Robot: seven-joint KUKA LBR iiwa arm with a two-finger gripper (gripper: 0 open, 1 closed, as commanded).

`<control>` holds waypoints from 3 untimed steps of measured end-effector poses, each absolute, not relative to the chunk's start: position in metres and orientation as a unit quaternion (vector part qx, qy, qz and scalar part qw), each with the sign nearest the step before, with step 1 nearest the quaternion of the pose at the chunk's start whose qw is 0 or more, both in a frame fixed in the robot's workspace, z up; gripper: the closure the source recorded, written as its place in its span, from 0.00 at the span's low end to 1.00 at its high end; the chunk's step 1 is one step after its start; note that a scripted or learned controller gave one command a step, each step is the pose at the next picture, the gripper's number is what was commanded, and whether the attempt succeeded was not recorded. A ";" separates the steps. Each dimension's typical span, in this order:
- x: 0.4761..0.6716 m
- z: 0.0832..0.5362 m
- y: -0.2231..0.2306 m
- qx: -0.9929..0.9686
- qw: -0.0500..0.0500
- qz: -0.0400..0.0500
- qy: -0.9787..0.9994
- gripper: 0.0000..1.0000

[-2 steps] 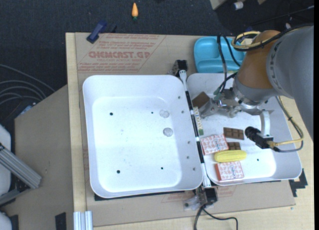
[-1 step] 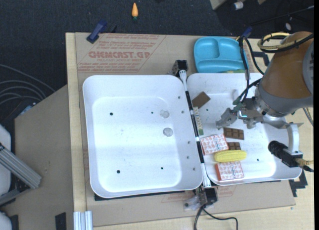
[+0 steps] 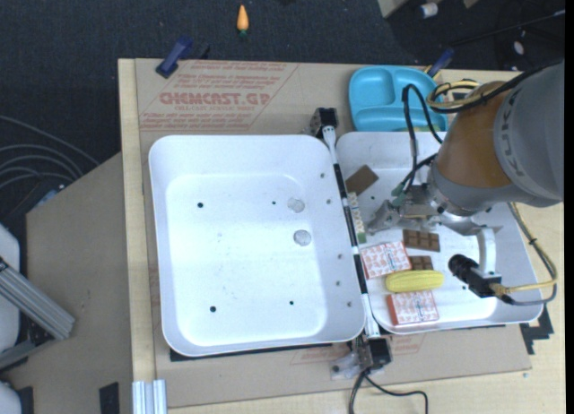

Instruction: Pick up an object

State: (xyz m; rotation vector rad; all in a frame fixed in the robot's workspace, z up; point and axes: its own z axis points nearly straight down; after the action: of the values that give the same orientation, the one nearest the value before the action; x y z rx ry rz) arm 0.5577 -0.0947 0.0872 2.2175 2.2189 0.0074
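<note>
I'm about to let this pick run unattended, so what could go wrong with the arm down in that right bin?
1. The end effector sits low among crowded items: the yellow corn-like piece touches the patterned cards, so a grasp may drag or lift two things.
2. The brown chocolate-like bar lies flat, probably hard to pinch.
3. It works near the divider between the bins, so it might bump the wall.
</note>
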 end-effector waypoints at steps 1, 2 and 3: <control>0.607 0.085 -0.101 0.707 0.000 0.000 0.707 0.00; 0.562 0.084 -0.097 0.707 -0.001 -0.001 0.707 0.00; 0.628 0.085 -0.103 0.707 0.000 0.000 0.707 0.00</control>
State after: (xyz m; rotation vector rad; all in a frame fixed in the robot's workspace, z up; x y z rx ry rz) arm 0.6278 -0.1035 0.0850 2.2201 2.2219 0.0005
